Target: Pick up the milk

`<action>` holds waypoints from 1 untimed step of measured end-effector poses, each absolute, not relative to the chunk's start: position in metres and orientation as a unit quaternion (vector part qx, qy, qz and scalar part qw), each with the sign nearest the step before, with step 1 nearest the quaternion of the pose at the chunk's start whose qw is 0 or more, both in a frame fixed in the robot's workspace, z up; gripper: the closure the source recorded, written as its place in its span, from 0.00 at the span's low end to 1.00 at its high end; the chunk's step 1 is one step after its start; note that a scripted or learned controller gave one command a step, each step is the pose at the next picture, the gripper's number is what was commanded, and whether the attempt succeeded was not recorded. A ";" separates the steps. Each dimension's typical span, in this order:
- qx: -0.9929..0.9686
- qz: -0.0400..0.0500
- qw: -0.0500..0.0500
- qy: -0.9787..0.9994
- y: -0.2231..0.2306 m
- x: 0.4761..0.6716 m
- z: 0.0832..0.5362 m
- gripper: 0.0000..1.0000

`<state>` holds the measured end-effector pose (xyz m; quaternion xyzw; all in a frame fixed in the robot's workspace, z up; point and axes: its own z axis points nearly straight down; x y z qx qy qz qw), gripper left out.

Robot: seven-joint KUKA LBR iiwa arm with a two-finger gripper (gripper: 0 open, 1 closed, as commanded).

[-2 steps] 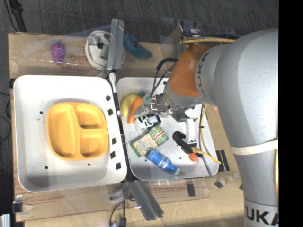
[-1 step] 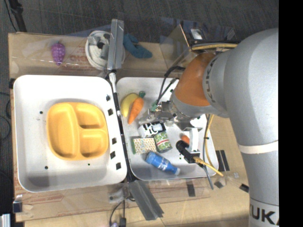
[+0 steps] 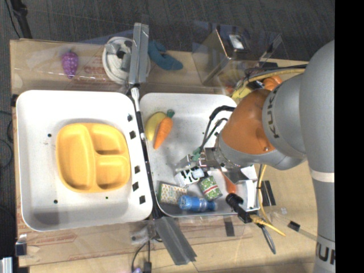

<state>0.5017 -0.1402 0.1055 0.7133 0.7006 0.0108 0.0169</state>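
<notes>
My gripper is low in the right bin, near its middle, reaching in from the right under the orange wrist band. Directly below the gripper's tip lies a small white and black carton, which looks like the milk. The gripper partly covers it. I cannot tell whether the carton is touched or lifted off the bin floor.
In the right bin a banana and a carrot lie at the back left. A green carton, a blue bottle and a patterned box sit along the front. The left bin holds a yellow divided tray.
</notes>
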 end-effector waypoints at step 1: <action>0.753 0.011 0.020 0.658 -0.111 0.490 0.105 0.00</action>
